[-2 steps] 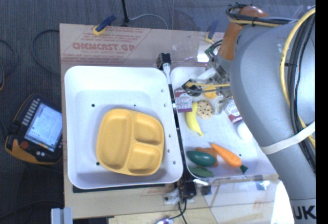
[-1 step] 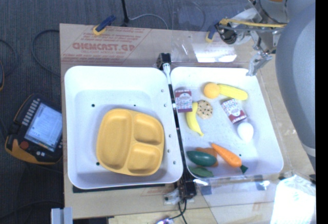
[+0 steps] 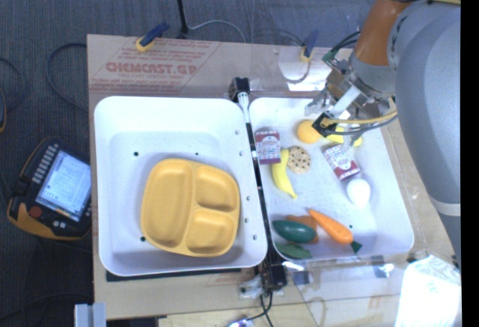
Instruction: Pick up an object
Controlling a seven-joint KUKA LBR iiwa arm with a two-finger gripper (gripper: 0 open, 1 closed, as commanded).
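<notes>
Glossy plastic yellow tray [image 3: 191, 207]; smooth white bins [image 3: 120, 123]; matt cardboard base [image 3: 150, 67].

Lighting: bright, even, overhead. Shadows: soft, short. Glare: mild on the shallow white plastic bins [image 3: 112, 123]. Focus: slightly soft throughout; large grey robot arm [image 3: 434, 93] blurred at right.
</notes>
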